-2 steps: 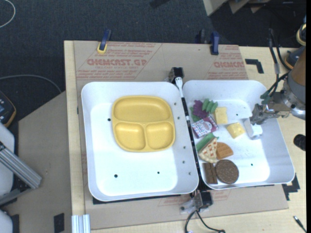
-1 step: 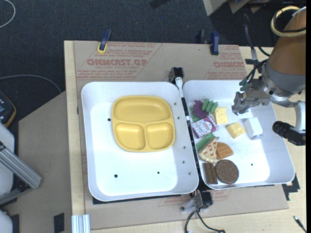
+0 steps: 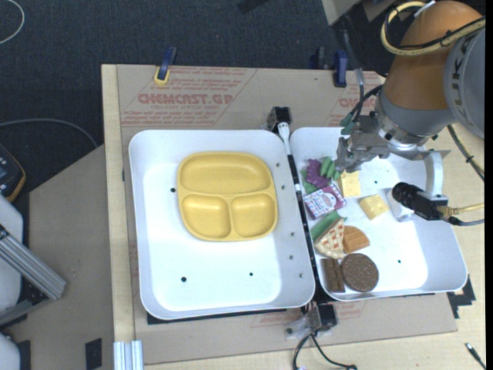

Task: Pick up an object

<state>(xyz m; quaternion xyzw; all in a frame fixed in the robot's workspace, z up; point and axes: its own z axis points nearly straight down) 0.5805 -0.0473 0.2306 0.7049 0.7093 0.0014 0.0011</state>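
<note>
My gripper (image 3: 347, 159) hangs low over the back left part of the right bin (image 3: 431, 272). Directly beneath and in front of it lies a pale yellow cheese slice (image 3: 351, 184), with purple and green toy grapes (image 3: 316, 173) to its left. A small purple-and-white carton (image 3: 323, 202) lies in front of the grapes. Further right sits a yellow cheese wedge (image 3: 373, 206). Toward the front lie a green pod (image 3: 326, 223), a pizza slice (image 3: 333, 242), an orange cracker (image 3: 355, 239), a round brown cookie (image 3: 360, 272) and a brown bar (image 3: 333, 274). I see nothing lifted by the gripper.
The left bin (image 3: 154, 268) holds a yellow divided plate (image 3: 227, 195). A black cylinder on the arm's wrist (image 3: 412, 197) sticks out over the right bin's middle. The bins' shared wall (image 3: 296, 199) runs just left of the food. Clamps stand on the bench's back edge.
</note>
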